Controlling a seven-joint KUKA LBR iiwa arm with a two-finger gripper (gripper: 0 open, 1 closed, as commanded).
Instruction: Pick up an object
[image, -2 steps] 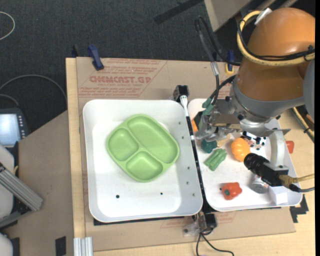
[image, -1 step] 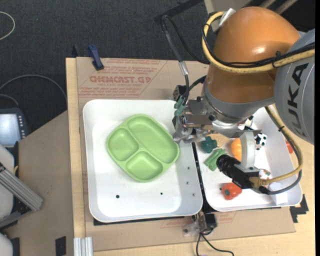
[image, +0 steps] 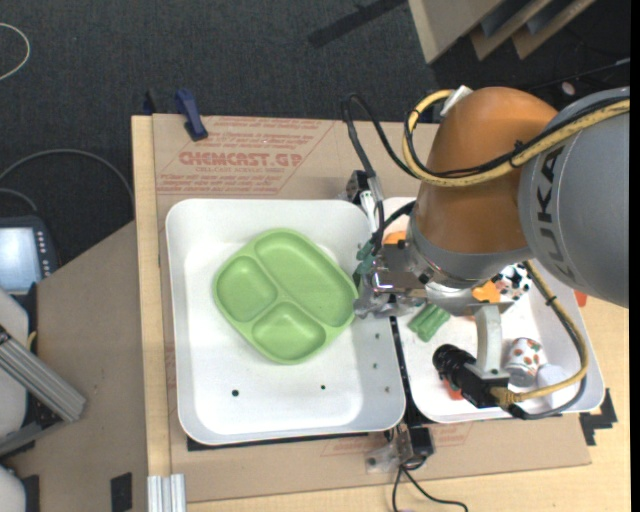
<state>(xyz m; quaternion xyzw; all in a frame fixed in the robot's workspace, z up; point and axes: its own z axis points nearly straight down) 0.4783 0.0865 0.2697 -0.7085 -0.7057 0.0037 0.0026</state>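
Green divided plate in left bin, arm over the seam between bins

Green plate (image: 285, 295) lies flat in the left bin (image: 200, 380), toward its right half, tilted diagonally; rounded-rectangle shape, three compartments, smooth matte plastic, pale lime colour. Its right edge sits just beside the gripper (image: 375, 285), which hangs over the join of the two bins; cannot tell how the gripper stands, metal parts cluttered and partly hidden by the wrist. Right bin (image: 575, 345) holds small items: a green block (image: 430, 322), an orange piece (image: 487, 291), a black-and-white spotted thing (image: 517, 280), a whitish-brown rounded toy (image: 524, 355), mostly under the arm (image: 500, 170). Yellow and black cables loop round the arm. Bins are shallow glossy white, on a brown board (image: 250, 150) with red print; blue clamp (image: 190, 112) at the board's back edge. Dark carpet floor behind
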